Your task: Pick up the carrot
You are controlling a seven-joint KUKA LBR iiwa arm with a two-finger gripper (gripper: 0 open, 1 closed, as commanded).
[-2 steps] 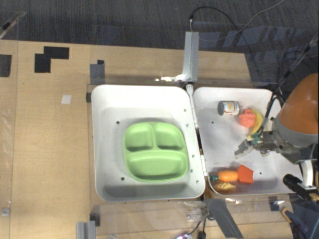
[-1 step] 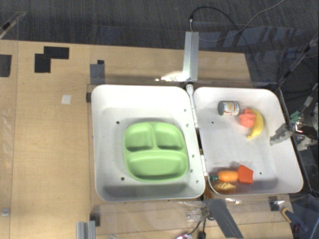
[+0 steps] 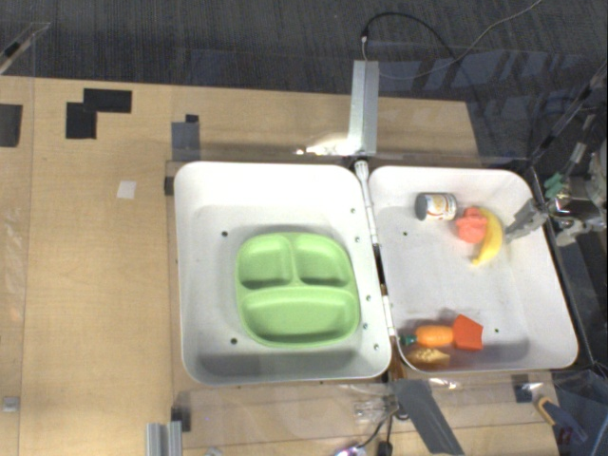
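Where two bins (image 3: 190,283) sit — one carrot (image 3: 434,335), one banana (image 3: 488,238).

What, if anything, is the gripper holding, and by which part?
Nothing: the gripper is at the right bin's edge, apart from the carrot.

arm (image 3: 579,193) cut off at right edge, small yellowish item (image 3: 429,356) beside carrot (image 3: 434,335) unidentifiable
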